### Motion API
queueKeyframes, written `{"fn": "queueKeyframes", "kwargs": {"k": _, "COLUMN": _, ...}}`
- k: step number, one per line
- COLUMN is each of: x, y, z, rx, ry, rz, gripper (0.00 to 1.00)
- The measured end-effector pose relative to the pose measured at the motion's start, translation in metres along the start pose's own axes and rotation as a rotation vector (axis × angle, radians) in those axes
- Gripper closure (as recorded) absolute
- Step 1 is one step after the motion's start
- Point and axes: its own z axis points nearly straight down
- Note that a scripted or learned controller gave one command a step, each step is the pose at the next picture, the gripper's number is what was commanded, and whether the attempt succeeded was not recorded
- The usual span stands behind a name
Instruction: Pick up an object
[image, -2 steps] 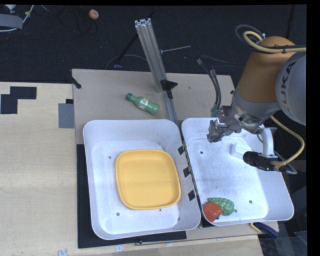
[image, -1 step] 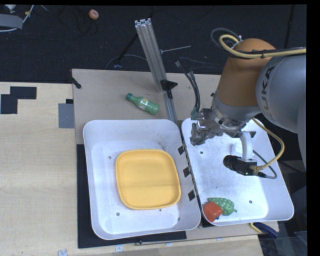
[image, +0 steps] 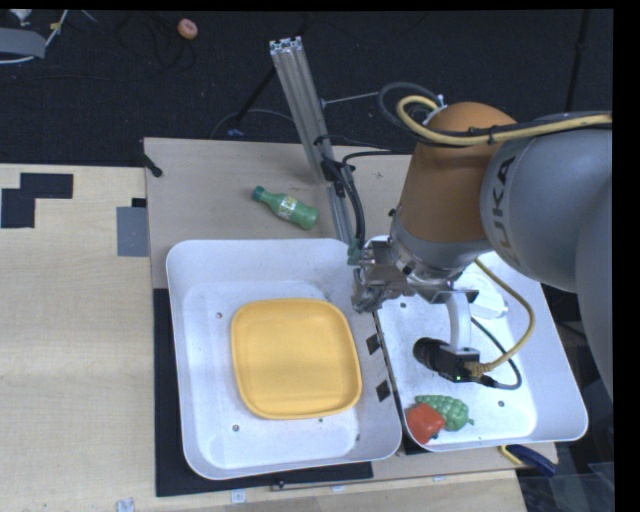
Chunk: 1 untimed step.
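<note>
The pincer (image: 372, 285), grip state impossible to tell, hangs beside the yellow plate (image: 295, 357).

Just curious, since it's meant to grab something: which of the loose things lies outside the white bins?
The green bottle, lying on its side on the bench behind the bins. The yellow plate and red-and-green toy sit inside bins.

Plate (image: 296, 357) in left bin (image: 190, 300); toy vegetable (image: 436, 416) in right bin (image: 550, 400) (near front); bottle (image: 285, 207) behind bins.

A tan bench (image: 200, 170) carries two shallow white bins, left (image: 190, 300) and right (image: 550, 400), side by side, with a green bottle (image: 285, 207) lying behind them.
</note>
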Motion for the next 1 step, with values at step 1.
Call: {"fn": "queueKeyframes", "kwargs": {"k": 1, "x": 0.0393, "y": -0.0151, "z": 0.0059, "rx": 0.001, "ry": 0.0, "rz": 0.001, "gripper": 1.0}}
